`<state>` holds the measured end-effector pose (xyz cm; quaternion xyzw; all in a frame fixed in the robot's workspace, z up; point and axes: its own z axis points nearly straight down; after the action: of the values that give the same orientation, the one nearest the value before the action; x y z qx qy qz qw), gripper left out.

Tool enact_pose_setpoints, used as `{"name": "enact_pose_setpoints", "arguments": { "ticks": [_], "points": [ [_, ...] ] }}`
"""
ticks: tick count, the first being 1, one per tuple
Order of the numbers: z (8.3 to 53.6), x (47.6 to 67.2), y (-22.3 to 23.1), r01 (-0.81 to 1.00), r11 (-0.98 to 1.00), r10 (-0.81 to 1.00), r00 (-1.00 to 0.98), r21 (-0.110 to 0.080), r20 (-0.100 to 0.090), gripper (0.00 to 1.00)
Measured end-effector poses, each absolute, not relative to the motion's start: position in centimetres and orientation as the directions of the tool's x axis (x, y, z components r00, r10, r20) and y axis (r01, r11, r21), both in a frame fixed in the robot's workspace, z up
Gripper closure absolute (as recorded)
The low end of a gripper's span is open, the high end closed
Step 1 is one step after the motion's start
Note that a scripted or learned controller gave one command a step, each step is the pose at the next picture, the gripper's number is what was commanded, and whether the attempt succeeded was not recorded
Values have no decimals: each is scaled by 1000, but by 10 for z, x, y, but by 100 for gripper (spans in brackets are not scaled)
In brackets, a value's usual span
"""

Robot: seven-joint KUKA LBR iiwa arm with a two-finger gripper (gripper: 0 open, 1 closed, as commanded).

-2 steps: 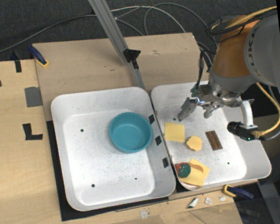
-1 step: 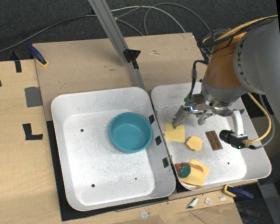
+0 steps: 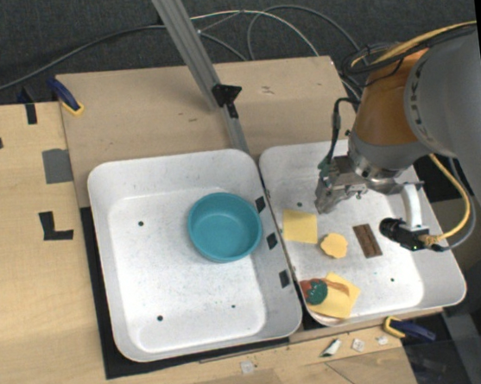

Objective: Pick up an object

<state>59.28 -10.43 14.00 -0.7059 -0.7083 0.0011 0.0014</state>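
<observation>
My gripper [image 3: 327, 200] hangs over the middle of the right bin [image 3: 435, 289], just above and to the right of a flat pale yellow square [image 3: 300, 226]. A small orange-yellow lump [image 3: 334, 246] lies below the gripper, and a brown bar [image 3: 366, 240] sits to the lump's right. At the bin's front left corner a green piece [image 3: 315, 291] and a yellow wedge [image 3: 341, 295] rest together on a beige disc. A teal bowl [image 3: 222, 225] stands upright in the left bin [image 3: 128, 200], near its right wall. Nothing shows in the gripper's grasp.
A grey metal post [image 3: 192, 49] slants down from the top to the bins' shared far edge. Cables [image 3: 272, 26] trail across the back of the bench. Black clips [image 3: 270, 240] sit on the divide between the bins. The arm's body [image 3: 422, 112] covers the right bin's far right part.
</observation>
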Motion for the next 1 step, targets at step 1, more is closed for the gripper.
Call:
{"name": "enact_pose_setpoints", "arguments": {
  "ticks": [1],
  "points": [
    [192, 595, -114, 1000, 1, 1000, -1, 4, -1, 100]
  ]
}}
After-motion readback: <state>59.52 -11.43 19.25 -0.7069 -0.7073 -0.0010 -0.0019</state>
